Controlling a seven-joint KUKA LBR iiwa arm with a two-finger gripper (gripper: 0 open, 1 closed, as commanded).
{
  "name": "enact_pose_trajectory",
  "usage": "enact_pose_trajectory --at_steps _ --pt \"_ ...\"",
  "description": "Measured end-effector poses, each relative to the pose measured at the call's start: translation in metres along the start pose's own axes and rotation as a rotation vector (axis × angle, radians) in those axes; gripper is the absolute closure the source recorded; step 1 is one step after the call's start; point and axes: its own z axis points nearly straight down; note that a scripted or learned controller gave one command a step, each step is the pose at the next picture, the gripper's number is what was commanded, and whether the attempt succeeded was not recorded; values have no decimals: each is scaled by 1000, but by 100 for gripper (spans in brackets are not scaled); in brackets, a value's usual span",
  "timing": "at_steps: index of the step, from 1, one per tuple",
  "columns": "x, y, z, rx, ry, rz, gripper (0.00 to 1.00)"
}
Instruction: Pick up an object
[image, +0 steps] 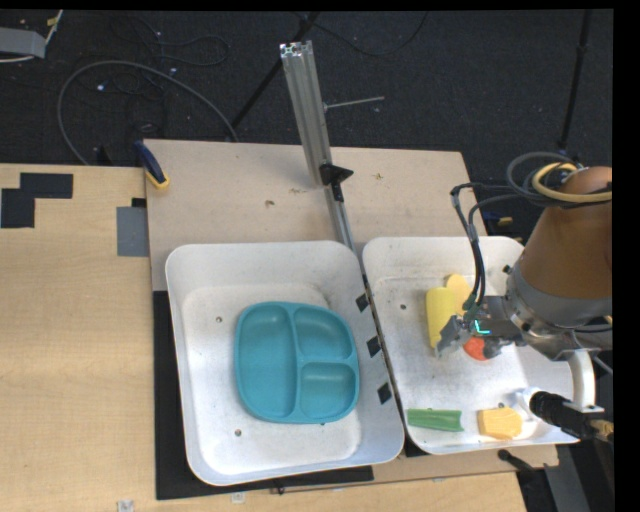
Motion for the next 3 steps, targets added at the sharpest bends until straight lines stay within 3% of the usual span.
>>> enact_pose_trajectory --at_steps 1,3 --pt "0 0 0 -1 0 0 0" --pt "-2 -8 93 4 1 1 0"
